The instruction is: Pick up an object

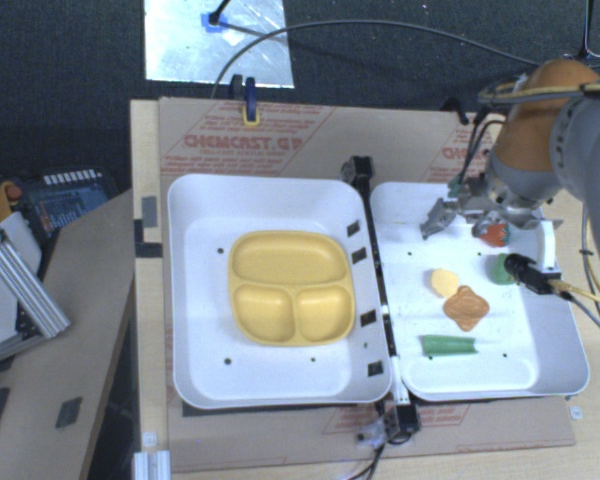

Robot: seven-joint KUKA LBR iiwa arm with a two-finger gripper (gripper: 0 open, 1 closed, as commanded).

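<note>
Bench board (280,133) printed "CHEMCAST GP" in red. Left bin (195,298) holds a yellow three-compartment tray (288,286). Arm (560,138) reaches over the right bin (540,358); gripper (458,213) near its far edge, jaw state cannot be told. Green strip (447,345), long axis left-right, lies near the front. Orange piece (466,307) touches the pale-yellow piece (444,283). Red item (494,234) and green item (498,267) lie partly hidden under the wrist.

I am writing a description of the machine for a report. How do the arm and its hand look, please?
The arm is smooth grey with a rounded orange band above the wrist. Thin cables loop around this band. The hand is grey metal, with dark angular parts.
</note>
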